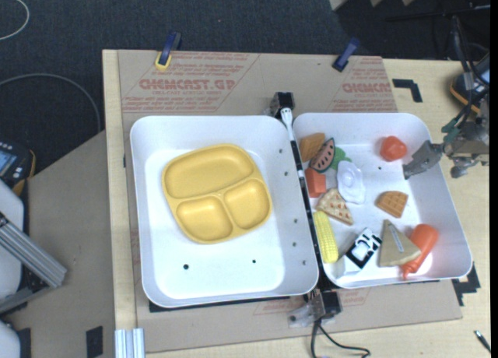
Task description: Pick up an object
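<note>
Bench: tan board [233, 76] printed with red lettering, clamped at its far edge, set over dark carpet, bearing two shallow white bins side by side.
Left bin [148, 216]: glossy moulded plastic with rounded corners, holding a yellow three-compartment tray [216, 191], smooth and kidney-shaped, lying flat and slightly turned.
Right bin [443, 216]: same white plastic, crowded with small toy foods.
Far side of the right bin: a red tomato-like ball [393, 147] near the far right wall; a watermelon slice [324, 154] beside a tan bread-like piece against the divider.
Middle: a clear crinkled plastic piece [350, 180], a waffle-textured triangle [336, 207], a ridged orange-brown biscuit [391, 203].
Near side: a yellow corn cob [325, 235] along the divider, a black-and-white block [361, 249], a pale wedge [395, 246] touching an orange carrot [419, 246].
Arm: reaches in from the right edge at the right bin's far right rim, wrist low and roughly level.
Gripper [418, 160]: grey fingers over the rim, just beside the tomato-like ball, nothing between them; whether spread or pressed together, cannot tell.
</note>
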`<act>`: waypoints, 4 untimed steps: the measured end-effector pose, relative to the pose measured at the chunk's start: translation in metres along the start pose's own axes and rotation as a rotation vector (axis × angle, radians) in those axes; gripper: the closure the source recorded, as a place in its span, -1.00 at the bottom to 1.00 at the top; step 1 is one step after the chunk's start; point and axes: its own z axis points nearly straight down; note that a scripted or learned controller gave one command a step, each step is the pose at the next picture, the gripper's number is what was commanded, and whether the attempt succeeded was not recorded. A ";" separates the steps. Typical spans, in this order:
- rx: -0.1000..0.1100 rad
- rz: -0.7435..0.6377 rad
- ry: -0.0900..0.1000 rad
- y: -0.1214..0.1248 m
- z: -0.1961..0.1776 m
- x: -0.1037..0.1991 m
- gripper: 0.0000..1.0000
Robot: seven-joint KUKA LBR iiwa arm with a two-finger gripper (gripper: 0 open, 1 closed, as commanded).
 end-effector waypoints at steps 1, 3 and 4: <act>-0.013 -0.003 -0.003 0.002 -0.006 0.000 -1.00; -0.005 -0.003 0.000 0.008 0.098 0.004 -1.00; -0.005 -0.002 0.000 0.001 0.153 -0.002 -1.00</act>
